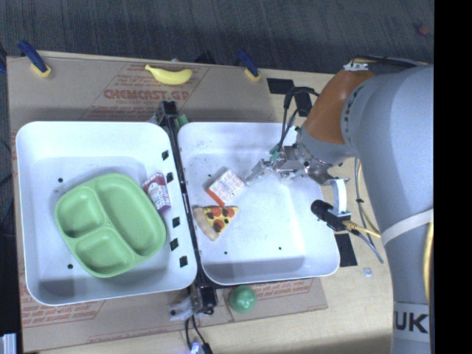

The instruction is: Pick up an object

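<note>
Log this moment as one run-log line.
phase: reaching | gripper: right bin, beside small carton, nothing seen held | pizza slice: right bin | green tray: left bin

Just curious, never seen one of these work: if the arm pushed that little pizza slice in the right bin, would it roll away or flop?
The pizza slice looks flat and wedge-shaped, so it would likely slide on the smooth white bin rather than roll. It appears to be a toy, probably light and stiff, not floppy. Lying so low, it may be awkward to grip.

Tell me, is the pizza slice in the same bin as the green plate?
No, the pizza slice lies in the right bin; the green plate sits in the left bin.
</note>
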`<state>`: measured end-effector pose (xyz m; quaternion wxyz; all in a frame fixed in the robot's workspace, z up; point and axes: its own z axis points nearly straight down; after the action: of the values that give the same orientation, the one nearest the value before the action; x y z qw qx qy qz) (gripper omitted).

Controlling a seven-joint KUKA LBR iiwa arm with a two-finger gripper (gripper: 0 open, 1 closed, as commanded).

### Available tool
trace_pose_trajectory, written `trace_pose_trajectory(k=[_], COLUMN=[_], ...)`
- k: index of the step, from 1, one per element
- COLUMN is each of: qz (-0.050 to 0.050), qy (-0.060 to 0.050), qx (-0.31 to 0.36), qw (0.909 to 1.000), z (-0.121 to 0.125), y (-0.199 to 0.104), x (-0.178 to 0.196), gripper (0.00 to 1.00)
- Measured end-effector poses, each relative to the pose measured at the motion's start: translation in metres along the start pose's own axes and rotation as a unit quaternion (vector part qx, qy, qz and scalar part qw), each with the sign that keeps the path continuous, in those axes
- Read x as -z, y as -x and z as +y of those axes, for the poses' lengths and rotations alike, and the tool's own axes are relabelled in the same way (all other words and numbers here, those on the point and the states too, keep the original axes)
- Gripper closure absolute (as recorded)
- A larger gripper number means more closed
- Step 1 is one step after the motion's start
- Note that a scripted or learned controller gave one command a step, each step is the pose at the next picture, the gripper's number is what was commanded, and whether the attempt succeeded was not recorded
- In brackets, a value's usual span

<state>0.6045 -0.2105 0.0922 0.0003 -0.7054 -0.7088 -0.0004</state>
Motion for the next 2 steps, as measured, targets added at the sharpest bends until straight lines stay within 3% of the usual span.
trace_pose_trajectory(k=[1, 2], qz=[0.000, -0.002], qy=[0.000, 0.002], qx=[0.002, 0.000], qw=[1.0000, 1.0000], z=[0.000, -0.033], y=[0.000, 0.001], x=[0.010, 0.171], gripper=[1.00, 1.00])
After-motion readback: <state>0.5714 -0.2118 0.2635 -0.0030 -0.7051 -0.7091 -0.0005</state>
